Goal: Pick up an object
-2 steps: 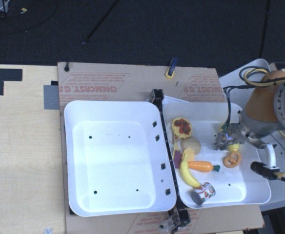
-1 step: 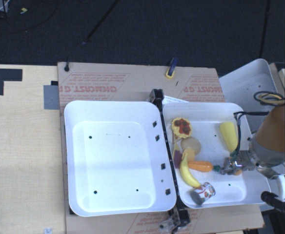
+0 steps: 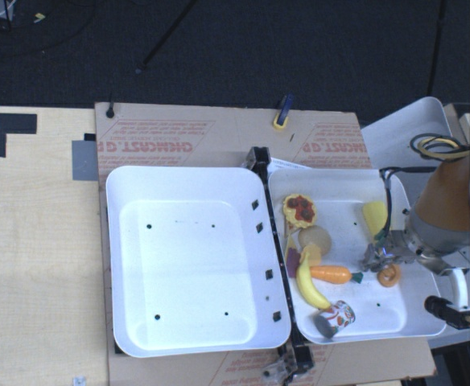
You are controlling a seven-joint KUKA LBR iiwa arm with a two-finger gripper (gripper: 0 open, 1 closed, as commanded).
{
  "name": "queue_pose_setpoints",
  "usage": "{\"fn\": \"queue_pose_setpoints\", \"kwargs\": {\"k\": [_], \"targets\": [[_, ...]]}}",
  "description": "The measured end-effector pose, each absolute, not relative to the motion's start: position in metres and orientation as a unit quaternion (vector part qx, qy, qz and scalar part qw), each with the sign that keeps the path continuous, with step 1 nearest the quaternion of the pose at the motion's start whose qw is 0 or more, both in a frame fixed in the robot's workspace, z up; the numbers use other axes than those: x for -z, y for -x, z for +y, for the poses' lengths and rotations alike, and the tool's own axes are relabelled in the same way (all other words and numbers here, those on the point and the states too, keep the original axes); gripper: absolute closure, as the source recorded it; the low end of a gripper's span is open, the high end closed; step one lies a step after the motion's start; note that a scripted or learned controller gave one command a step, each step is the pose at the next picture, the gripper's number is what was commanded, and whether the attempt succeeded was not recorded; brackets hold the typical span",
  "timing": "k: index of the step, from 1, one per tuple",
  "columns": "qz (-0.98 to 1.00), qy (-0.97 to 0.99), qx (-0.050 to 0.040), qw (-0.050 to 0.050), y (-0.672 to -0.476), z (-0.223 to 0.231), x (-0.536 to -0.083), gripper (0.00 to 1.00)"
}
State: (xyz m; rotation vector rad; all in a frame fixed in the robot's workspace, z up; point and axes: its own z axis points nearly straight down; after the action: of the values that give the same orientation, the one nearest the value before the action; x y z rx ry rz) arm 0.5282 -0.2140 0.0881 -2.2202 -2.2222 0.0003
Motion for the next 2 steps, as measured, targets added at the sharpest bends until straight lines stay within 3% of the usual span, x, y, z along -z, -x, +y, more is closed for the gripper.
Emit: {"fn": "queue_pose_setpoints", "kwargs": {"k": [1,2], "targets": [[-0.709,0.705,0.0024,-0.003,-0.615,-0.183,-0.134,1.00],[-0.707,0.707,-0.0006,0.000,-0.616,-0.203,-0.128,1.00]]}}
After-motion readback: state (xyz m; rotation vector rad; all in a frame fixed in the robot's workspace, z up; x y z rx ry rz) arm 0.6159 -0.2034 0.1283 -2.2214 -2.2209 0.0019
